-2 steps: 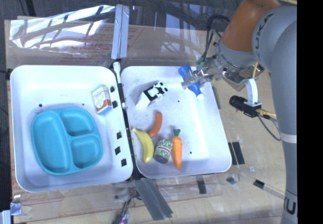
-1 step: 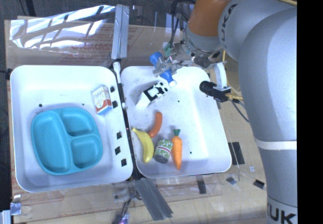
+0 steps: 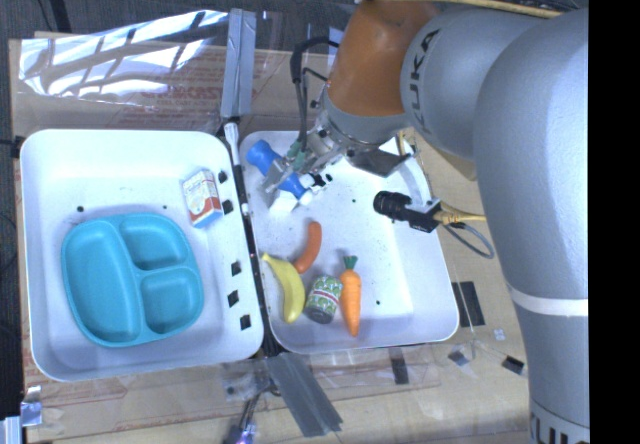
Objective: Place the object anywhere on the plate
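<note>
Camera view, your entry: tool (image 3: 292,172) sat low in right bin (image 3: 430,322) over blue object (image 3: 262,156); grip state untellable. Plate (image 3: 133,276), left bin (image 3: 50,162), bore nothing; placing remained.

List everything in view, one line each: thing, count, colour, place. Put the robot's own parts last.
plate: 1, light blue, three compartments, in the left bin
carton: 1, white and red, in the left bin, beside the plate's upper right corner
blue object: 1, blue, top left of the right bin, at the gripper
sausage: 1, orange-red, middle of the right bin
banana: 1, yellow, lower left of the right bin
can: 1, green and white, between banana and carrot
carrot: 1, orange with green top, right of the can
bins: 2, white, side by side
gripper: 1, metal, over the right bin's top left
arm: 1, grey with orange band, from the right
</note>
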You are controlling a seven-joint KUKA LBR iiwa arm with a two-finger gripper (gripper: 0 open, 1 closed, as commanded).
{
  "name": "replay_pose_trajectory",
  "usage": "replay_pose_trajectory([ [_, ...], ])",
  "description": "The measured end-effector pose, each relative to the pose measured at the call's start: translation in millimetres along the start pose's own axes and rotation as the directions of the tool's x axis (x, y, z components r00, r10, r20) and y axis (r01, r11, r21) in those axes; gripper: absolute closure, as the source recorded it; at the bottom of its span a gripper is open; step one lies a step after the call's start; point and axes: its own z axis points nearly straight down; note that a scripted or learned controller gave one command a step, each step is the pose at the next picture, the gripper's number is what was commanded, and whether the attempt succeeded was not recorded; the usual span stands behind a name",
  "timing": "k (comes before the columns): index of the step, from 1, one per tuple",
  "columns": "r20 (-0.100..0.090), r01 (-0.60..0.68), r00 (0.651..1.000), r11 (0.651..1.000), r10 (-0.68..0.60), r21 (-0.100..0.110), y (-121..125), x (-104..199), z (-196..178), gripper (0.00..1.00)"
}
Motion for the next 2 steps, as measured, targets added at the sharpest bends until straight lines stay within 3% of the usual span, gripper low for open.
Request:
replay_pose_trajectory([
  [1, 0.001, 0.196, 0.981, 0.981, -0.196, 0.000, 4.1, 80.1, 0.1, 1.00],
  [2, 0.001, 0.164, 0.986, 0.986, -0.164, -0.001, -3.0, 153.3, 0.4, 1.00],
])
